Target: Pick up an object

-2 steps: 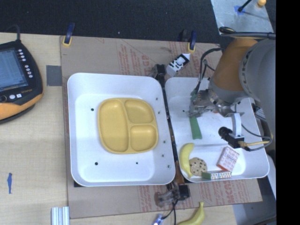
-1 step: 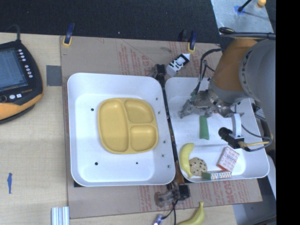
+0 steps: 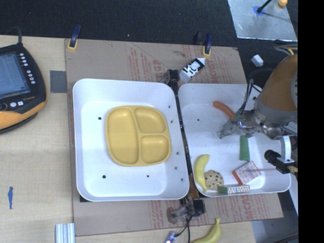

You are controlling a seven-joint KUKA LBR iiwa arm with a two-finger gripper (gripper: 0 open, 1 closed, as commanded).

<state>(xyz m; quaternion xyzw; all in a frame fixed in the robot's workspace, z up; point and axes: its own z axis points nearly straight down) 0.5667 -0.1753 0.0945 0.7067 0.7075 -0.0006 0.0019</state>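
- Claw sits low in the right bin, beside the orange carrot; grip state possibly open, I cannot tell.
- Green stick lies just below it.
- Banana and cookie rest near the bin's front.
- Yellow divided plate fills the left bin.

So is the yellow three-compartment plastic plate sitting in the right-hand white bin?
No, the yellow divided plate lies in the left white bin.

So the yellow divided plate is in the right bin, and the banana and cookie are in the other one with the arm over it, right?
Not quite. The camera view shows the yellow divided plate in the left bin, not the right one. The banana and cookie do lie in the other bin, the right bin, where the arm reaches in.
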